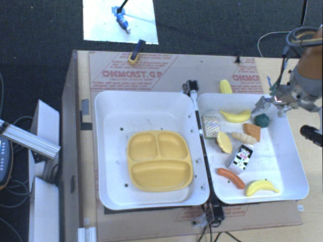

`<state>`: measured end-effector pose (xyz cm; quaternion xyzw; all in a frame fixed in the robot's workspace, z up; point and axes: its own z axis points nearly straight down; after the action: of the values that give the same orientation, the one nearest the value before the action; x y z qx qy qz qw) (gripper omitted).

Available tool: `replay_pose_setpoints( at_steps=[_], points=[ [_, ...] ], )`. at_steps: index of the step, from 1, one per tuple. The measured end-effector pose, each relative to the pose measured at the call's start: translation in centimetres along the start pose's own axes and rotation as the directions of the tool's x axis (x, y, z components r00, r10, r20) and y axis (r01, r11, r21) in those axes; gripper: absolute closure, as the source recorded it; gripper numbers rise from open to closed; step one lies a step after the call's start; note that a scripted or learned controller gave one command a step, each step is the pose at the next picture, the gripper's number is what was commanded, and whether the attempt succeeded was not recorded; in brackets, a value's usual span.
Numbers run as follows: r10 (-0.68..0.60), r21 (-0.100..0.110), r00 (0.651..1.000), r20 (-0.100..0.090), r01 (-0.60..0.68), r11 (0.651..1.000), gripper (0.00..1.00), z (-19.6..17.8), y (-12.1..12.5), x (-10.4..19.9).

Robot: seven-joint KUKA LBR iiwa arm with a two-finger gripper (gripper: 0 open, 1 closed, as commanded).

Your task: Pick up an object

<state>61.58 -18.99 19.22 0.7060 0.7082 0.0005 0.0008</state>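
I read this as the approach step: my gripper point(270, 106) hovers with fingers spread, holding nothing, over the right bin point(298, 178), at 1 o'clock; the dark green object point(261, 119) just beneath needs a straight descent, then closing.

A yellow divided plate point(160, 161) is seen lying flat in the left bin point(108, 135), toward its 5 o'clock part. A white sheet point(101, 19) is laid on the dark floor at 12 o'clock from that bin, and a small blue item point(121, 21) rests on it. A small yellow and black clamp point(136, 52) is seen at the cardboard's point(151, 72) 12 o'clock edge, just below the sheet.
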Motion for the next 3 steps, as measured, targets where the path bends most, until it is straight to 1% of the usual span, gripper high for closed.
replay_pose_setpoints(
  at_steps=[1,2,3],
  points=[
    [0.001,0.000,1.000,0.000,-0.001,1.000,0.00,10.8,1.2,-1.7],
    [-0.004,0.026,1.000,-0.003,0.004,1.000,0.00,11.1,4.8,0.9],
    [-0.004,0.011,1.000,0.001,0.004,1.000,1.00,9.8,5.1,0.9]
  ],
)
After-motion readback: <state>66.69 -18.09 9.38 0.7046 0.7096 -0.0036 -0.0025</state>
